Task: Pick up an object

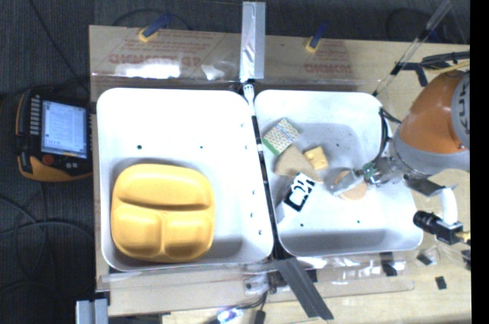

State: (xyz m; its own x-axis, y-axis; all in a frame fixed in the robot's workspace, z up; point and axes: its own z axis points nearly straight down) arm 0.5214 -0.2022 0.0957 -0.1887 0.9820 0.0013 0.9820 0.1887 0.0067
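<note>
Starting at the left, a teach pendant [53, 140] with a lit screen lies on the dark floor just off the bench's left edge. The left bin [176, 112] holds one thing: a large yellow moulded object [162, 210] in its front-left corner, near the left and front walls.

A metal strip [253, 40] stands behind the seam where the two bins meet. Two blue-and-yellow clips [154, 27] sit along the bench's rear edge over a sheet of clear plastic.

The right bin [336, 238] carries a loose cluster towards its left wall. A pale green patterned block [280, 134] lies nearest the rear. Just in front of it, a tan wedge [289, 160] touches a small yellow cube [315, 157]. A black-and-white item [300, 192] lies near the left wall, in front of the wedge.

The gripper [365, 175] is low in the right bin's middle, towards the right wall, directly over a tan round object [352, 190] and a greyish piece [338, 179] beside it. Whether the end effector is apart or together cannot be told, nor whether it holds anything. The arm [432, 124] with its orange band overhangs the bin's right wall.
</note>
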